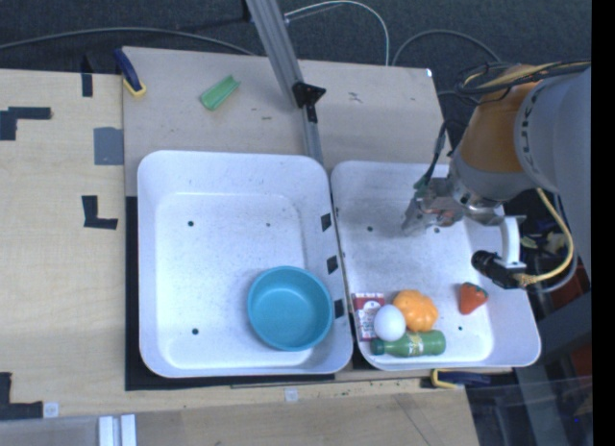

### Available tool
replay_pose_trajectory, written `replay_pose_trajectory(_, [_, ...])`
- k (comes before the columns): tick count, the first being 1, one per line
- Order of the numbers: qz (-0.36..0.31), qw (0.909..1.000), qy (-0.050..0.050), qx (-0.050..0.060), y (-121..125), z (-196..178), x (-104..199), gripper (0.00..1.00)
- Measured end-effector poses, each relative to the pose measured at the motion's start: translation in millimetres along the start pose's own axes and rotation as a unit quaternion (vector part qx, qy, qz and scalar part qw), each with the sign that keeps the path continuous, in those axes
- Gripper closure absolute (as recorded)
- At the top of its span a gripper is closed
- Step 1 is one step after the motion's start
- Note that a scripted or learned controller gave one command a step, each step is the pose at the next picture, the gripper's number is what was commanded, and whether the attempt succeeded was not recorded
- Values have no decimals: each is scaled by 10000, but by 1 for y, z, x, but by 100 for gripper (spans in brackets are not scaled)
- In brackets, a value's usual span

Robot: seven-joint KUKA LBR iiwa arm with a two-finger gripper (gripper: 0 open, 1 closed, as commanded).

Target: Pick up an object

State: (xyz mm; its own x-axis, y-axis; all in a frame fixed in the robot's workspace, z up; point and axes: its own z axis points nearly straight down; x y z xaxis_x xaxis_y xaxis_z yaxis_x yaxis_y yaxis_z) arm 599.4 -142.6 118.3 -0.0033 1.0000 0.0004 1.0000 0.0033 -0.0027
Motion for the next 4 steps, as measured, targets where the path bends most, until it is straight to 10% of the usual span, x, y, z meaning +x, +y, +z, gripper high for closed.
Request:
replay_pose_trajectory(2, [8,10000,-6,-31,-7,-94,-5,100])
replay_pose_trajectory(4, [-19,10000,7,-14,2,-98,101,100])
